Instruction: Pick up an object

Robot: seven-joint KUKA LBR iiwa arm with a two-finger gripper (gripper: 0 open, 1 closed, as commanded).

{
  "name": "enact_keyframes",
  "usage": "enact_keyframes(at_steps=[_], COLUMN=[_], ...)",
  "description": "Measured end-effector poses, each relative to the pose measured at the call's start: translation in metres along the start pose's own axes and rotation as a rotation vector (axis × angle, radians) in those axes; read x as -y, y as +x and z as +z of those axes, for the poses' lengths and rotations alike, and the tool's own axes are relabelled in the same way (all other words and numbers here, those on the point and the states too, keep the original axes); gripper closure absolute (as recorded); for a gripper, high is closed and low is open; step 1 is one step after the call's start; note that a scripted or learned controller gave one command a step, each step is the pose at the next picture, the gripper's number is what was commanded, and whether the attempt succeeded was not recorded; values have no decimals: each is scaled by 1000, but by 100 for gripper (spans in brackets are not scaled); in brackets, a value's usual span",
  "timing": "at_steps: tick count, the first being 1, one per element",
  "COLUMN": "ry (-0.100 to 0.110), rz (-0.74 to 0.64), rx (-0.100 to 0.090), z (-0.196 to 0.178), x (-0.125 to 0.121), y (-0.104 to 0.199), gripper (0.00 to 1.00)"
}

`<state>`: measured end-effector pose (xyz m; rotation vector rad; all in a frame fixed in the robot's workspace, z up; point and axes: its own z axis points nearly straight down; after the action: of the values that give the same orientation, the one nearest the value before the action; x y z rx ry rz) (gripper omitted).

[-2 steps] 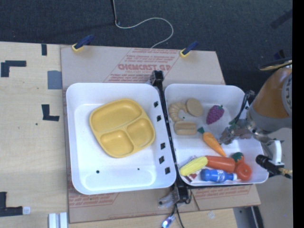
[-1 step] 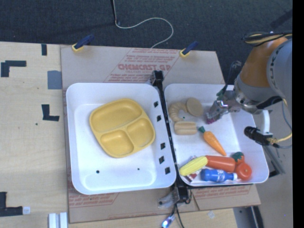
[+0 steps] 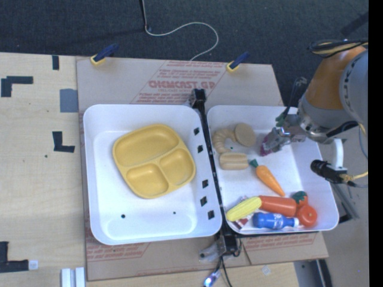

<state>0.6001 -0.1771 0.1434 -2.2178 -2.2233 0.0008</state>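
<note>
On the worktop (image 3: 36,160), a pale wood-grain surface with dark markings, lies a sheet of brown cardboard (image 3: 179,82) printed in red, held at its far edge by two blue and yellow clamps. Two shallow white bins sit on it side by side, smooth and glossy, with rounded corners, meeting along a black divider strip.

One thing lies in the left bin (image 3: 99,154): a yellow plastic tray (image 3: 154,159), matte and rounded, moulded into three compartments.

The right bin (image 3: 311,187) holds the toy foods, which look like smooth plastic. Toward its far side are three beige pieces: a ridged curved one (image 3: 224,139), a flat round one (image 3: 244,134) touching it, and a short bun-like oblong (image 3: 233,161) just in front. A tapered orange carrot (image 3: 268,179) with a green top lies slanted in the middle. Along the near side sit a knobbly yellow corn cob (image 3: 243,208), a long orange-red cylinder (image 3: 279,205) with a green end, a blue bottle shape (image 3: 273,222) and a round red piece (image 3: 307,215), packed close together.

The gripper (image 3: 270,142), grey metal, hangs low over the far part of the right bin, just right of the flat round piece and beyond the carrot's green top. How it stands, apart or together, cannot be told from this slant, and nothing can be made out in it.
</note>
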Motion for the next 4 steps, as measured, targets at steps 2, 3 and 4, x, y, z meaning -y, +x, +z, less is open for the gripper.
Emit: enact_keyframes(at_steps=[2, 3, 4], ry=[-8, 8, -17], rz=[-10, 8, -8], rx=[-2, 1, 0], z=[-44, 23, -136], x=[41, 78, 39], y=[121, 55, 128], gripper=[100, 100, 100])
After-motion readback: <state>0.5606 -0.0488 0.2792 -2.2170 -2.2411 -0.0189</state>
